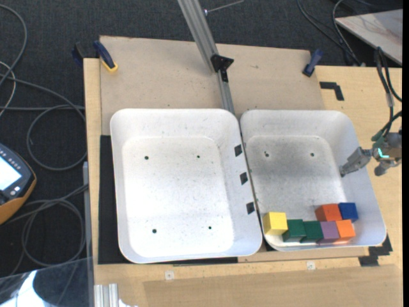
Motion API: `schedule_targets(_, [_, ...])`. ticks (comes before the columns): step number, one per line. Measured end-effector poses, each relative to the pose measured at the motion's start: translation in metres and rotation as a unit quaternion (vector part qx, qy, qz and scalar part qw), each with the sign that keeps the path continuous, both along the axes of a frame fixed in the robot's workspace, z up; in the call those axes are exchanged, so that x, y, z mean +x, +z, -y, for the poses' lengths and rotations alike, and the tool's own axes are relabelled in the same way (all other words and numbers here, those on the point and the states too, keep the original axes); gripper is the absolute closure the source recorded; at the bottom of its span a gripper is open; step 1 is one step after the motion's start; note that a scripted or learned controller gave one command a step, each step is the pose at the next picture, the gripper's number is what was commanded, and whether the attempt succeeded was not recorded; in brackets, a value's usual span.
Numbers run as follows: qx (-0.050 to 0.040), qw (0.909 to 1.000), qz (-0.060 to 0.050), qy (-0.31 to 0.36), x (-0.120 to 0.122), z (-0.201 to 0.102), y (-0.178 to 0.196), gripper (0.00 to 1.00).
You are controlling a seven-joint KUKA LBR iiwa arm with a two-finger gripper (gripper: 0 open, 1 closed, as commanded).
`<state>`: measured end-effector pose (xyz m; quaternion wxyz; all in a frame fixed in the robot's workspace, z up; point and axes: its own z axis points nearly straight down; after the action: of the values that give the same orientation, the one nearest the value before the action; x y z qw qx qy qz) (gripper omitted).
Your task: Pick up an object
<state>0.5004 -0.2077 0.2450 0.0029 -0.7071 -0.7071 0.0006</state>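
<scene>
Several small blocks lie huddled in the near right corner of the right bin [294, 126]: a yellow one [276, 222], two green ones [295, 229], a purple one [330, 231], an orange one [345, 229], a red one [330, 212] and a blue one [348, 210]. My gripper [369, 164] hangs over the right rim of that bin, beyond and to the right of the blocks. It is open, its fingers spread, and nothing is between them. One grey finger [351, 163] points down and left over the bin floor.
The left bin [172, 184] sits beside the right one, with a ridge between them. A slanted metal pole [203, 31] runs from the top down to the bins' far junction. Blue clamps [312, 61] hold the board's far corners. Cables lie on the floor at left.
</scene>
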Motion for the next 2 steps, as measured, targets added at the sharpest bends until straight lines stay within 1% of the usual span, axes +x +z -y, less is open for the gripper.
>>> schedule_targets(1, [-0.0008,1.0000,0.002,0.001,0.001,0.000,0.002,0.00])
schedule_targets(2, [0.0002,1.0000,-0.001,0.000,0.000,-0.011,-0.050,0.00])
